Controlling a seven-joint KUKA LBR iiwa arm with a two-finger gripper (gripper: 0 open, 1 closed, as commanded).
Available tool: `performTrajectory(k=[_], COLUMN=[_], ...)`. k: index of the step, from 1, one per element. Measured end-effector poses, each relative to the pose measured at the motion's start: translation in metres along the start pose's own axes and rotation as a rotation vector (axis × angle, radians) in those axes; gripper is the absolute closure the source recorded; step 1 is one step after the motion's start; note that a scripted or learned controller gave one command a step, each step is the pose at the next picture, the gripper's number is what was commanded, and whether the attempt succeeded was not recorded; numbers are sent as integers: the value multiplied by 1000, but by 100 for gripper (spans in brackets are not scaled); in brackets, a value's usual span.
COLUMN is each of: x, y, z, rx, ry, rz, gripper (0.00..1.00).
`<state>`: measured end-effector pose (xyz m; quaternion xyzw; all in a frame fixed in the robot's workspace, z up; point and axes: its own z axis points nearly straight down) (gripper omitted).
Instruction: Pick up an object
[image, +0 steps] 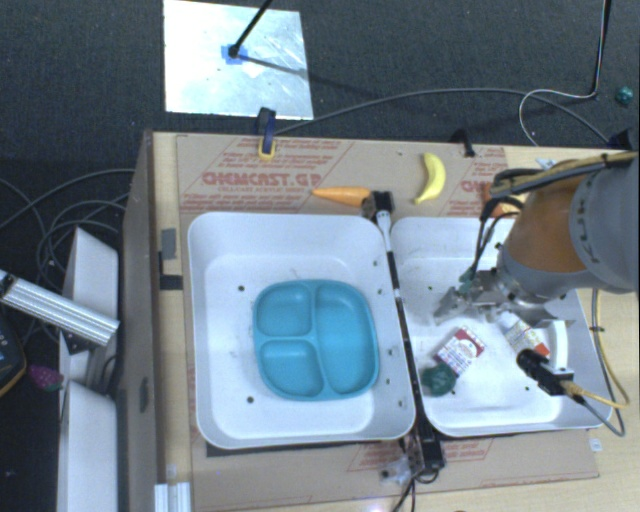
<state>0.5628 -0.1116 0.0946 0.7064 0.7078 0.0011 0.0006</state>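
The pincer sits low in the right bin; whether it is open or closed cannot be told. Just below it lie a red-and-white packet and a dark green object, neither gripped. The left bin contains a blue divided tray; a banana and carrot rest on the surface behind.

Pincer low in the right bin — red-white packet just below it.
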Motion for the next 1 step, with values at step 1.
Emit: performTrajectory(k=[1], x=[-41], y=[43], z=[10], rx=[0], ry=[-2], rz=[1], gripper=[0])
